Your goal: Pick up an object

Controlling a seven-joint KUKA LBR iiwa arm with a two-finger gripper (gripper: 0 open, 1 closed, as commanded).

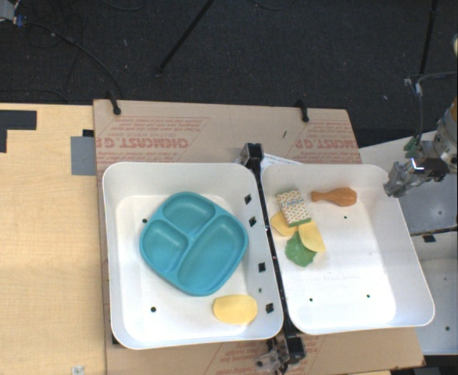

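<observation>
I see two shallow white plastic bins side by side on a cardboard sheet (213, 131) printed with red lettering. The left bin (127, 287) holds a smooth teal plate (194, 243) with three compartments, and a rounded yellow lump (234, 308) lies near its lower edge. In the right bin (370, 287), toward its upper left, a small cluster sits together: a patterned block (291, 205), two yellow pieces (307, 233) and a green piece (298, 252) touching them, with a brown drumstick-shaped toy (335, 197) just beside. At the right of the frame the gripper (401, 180) hangs over the right bin's upper right rim, apart from all of these; it is small and blurred, so I cannot tell its state. Pale wood bench (33, 248) fills the left, dark carpet (213, 37) with cables the top.
</observation>
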